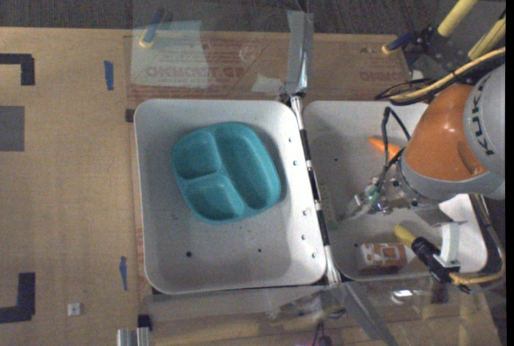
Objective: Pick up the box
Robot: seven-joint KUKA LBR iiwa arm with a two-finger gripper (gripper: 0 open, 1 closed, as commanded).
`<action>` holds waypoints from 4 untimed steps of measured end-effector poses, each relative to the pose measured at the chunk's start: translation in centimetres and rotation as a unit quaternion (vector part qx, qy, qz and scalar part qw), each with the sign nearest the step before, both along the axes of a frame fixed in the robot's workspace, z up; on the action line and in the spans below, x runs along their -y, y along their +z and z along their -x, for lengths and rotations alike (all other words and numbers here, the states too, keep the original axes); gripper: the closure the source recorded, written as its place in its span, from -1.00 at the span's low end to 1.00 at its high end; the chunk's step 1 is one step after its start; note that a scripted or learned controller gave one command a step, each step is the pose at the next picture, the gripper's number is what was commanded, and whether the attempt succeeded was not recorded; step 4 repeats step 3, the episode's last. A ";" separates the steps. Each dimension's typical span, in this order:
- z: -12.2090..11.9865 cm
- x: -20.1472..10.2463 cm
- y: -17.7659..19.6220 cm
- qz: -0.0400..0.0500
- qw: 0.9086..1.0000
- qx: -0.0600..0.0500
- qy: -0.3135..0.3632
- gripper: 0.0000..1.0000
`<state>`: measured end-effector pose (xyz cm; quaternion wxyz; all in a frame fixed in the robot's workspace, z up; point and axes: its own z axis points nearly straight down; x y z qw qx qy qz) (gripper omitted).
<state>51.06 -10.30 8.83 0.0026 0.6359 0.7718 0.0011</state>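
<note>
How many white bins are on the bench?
2. The left bin holds a teal divided plate. The right bin has the small box near its front, partly under the arm.

You can't see the end effector [371, 200] clearly: arm [450, 145] covers most of it, so finger state can't be told. Arm itself runs off the right edge. It also hides much of the right bin [341, 128], incl. part of an orange item [379, 145]. Box [381, 255] is too small and blurred to read the print. Counter [64, 200] cut off at left and bottom.
</note>
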 end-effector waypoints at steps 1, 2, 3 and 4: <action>-8.1 0.5 0.0 0.000 0.997 0.002 -0.072 -1.00; -1.6 1.1 0.0 -0.002 0.998 0.001 -0.060 -1.00; -5.9 0.0 0.0 0.000 0.983 0.002 -0.186 -1.00; -5.9 0.0 0.0 0.000 0.983 0.002 -0.186 -1.00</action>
